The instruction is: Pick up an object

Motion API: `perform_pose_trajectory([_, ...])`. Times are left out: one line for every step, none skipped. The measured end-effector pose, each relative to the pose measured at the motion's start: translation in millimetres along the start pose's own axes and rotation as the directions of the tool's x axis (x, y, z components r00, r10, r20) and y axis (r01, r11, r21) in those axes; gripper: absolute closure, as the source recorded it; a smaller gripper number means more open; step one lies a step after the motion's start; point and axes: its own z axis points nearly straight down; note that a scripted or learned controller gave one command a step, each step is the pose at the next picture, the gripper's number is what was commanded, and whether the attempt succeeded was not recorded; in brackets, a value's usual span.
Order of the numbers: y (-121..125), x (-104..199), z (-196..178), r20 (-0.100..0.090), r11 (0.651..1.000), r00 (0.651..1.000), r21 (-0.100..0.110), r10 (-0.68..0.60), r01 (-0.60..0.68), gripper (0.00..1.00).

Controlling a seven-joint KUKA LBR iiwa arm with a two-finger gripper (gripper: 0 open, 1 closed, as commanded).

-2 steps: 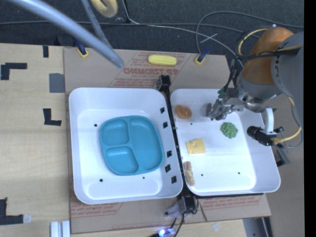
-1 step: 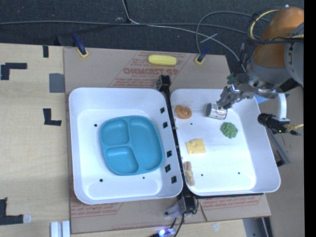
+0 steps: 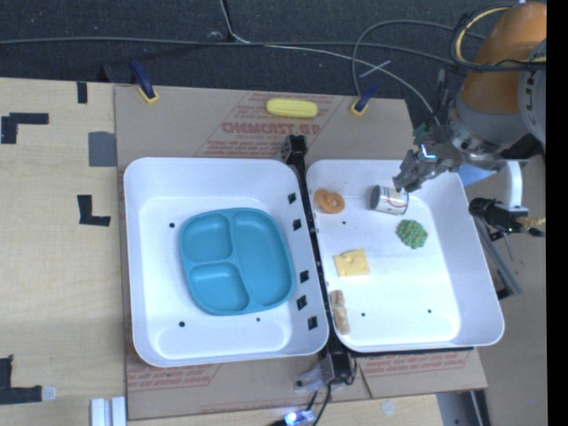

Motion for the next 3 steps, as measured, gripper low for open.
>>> perform_pose_trajectory([-2,51,-4,-0.001,1.0,1.0,0.001,-0.003,0.003,1.0])
perform_pose_trajectory([-2,112,5,-0.001,1.0,1.0,0.003,-0.005,0.005,1.0])
perform_pose_trajectory([1,159,16,0.0,1.0,1.0,0.003,-0.003,0.003,1.0])
